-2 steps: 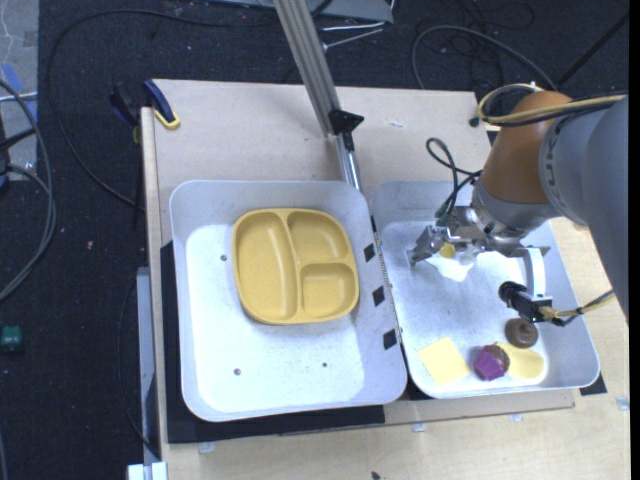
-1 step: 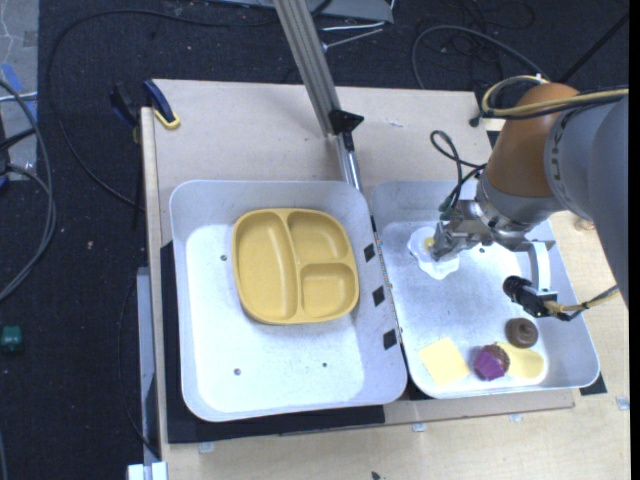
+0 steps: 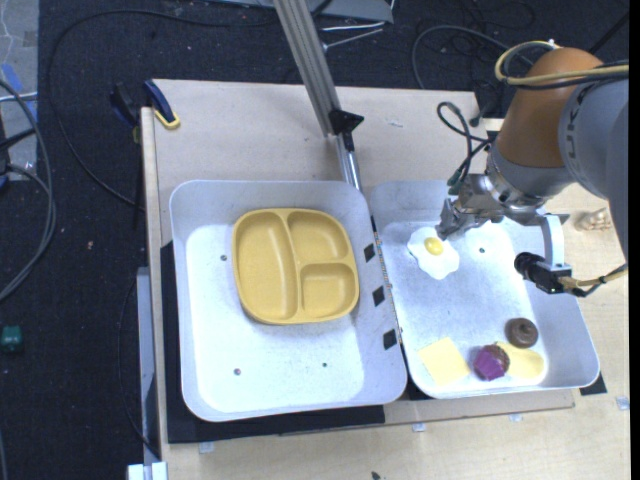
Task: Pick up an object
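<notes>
Nearest the camera, well below the pincer in the right bin (image 3: 560, 313), lie a pale yellow square (image 3: 443, 360), a purple piece (image 3: 489, 362) and a brown ring-shaped piece (image 3: 521, 332). Off to the pincer's left, the other bin (image 3: 200, 298) holds a yellow divided plate (image 3: 295, 265). The pincer (image 3: 447, 226) hangs just above and beside the fried egg toy (image 3: 433, 252), perhaps touching its edge; whether it is released or clenched I cannot tell.

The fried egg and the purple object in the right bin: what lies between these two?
In the camera view, bare white bin floor lies between the fried egg and the purple object. The yellow slice sits left of that line, the brown piece right.
</notes>
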